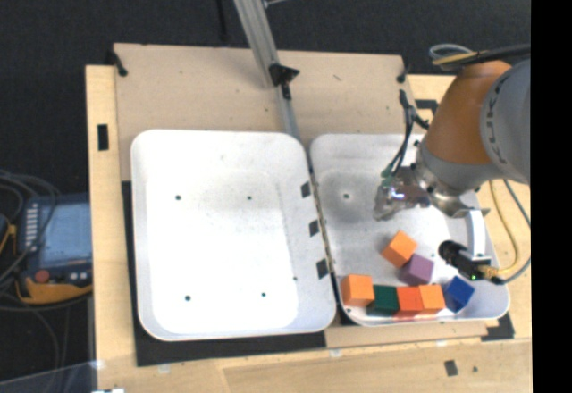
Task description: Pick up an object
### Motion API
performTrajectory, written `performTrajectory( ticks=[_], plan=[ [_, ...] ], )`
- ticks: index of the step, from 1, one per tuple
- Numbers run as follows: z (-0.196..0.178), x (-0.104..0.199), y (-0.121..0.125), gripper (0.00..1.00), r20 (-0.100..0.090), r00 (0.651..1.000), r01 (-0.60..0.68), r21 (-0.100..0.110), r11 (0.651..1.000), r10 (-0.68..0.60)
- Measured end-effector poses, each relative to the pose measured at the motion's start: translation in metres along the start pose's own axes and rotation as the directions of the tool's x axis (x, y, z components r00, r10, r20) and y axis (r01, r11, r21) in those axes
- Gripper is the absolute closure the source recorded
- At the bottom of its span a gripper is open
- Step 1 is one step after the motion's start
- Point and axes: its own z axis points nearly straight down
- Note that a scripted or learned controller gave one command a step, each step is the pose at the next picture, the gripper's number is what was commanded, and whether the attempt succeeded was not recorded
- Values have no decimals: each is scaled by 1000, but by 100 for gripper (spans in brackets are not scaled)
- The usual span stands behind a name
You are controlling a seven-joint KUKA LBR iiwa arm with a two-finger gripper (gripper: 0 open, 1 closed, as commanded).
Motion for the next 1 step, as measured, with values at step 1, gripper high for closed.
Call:
performTrajectory(
  ticks=[1],
  plan=[
    [-44,2,1,100,0,1000,12,-1,1000,-12]
  ],
)
